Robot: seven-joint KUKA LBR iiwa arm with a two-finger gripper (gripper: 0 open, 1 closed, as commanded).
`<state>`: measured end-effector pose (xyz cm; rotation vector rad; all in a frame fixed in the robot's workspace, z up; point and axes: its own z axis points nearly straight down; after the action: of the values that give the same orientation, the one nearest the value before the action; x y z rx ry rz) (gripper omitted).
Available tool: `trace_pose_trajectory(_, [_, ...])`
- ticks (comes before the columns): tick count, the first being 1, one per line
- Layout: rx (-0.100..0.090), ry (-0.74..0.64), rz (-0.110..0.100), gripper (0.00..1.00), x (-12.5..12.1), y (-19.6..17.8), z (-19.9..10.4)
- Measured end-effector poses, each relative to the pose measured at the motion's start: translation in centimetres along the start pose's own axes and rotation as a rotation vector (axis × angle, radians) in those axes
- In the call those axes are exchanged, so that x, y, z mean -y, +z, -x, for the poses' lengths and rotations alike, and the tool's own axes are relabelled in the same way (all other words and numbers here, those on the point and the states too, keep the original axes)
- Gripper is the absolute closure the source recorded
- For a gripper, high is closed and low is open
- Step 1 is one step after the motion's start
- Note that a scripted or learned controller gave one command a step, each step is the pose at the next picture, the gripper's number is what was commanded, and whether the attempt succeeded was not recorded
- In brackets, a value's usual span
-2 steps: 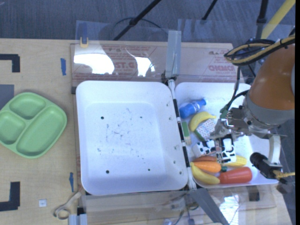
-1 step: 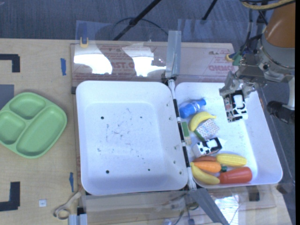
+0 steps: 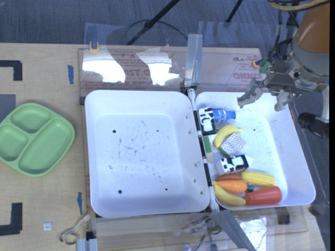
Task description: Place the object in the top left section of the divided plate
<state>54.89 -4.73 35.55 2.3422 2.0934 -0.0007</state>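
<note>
So the toy food is all piled up along the left side of the right bin (image 3: pixel 293 156), nothing picked yet: a blue-capped bottle (image 3: pixel 215 116) at the top of the pile, a banana (image 3: pixel 224 135) just below it, then a black-and-white cow-patterned piece (image 3: pixel 233 164), and at the bottom a corn cob (image 3: pixel 257 179), a carrot (image 3: pixel 230 185), another banana (image 3: pixel 228 196) and a red pepper-looking thing (image 3: pixel 264 195) all touching each other. The gripper (image 3: pixel 263 99) hangs above the far edge of that same bin, fingers spread wide with nothing between them, well apart from the pile. The left bin (image 3: pixel 141 150) sits right next to it, sharing the middle divider. Way off to the left on the wooden desk (image 3: pixel 42 192) is the green divided plate (image 3: pixel 35 138), three sections, sitting tilted a bit, far from both bins and the arm.
</note>
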Motion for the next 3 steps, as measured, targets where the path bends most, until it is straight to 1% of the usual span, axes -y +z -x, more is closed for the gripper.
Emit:
trace_pose_trajectory(1, [-0.001, 0.127, -0.002, 0.0, 4.7, 16.2, -2.6])
trace_pose_trajectory(2, [0.0, 0.275, 0.0, 0.0, -1.7, 17.1, 3.2])
trace_pose_trajectory(3, [-0.002, -0.081, -0.004, 0.0, 5.2, 17.2, -1.3])
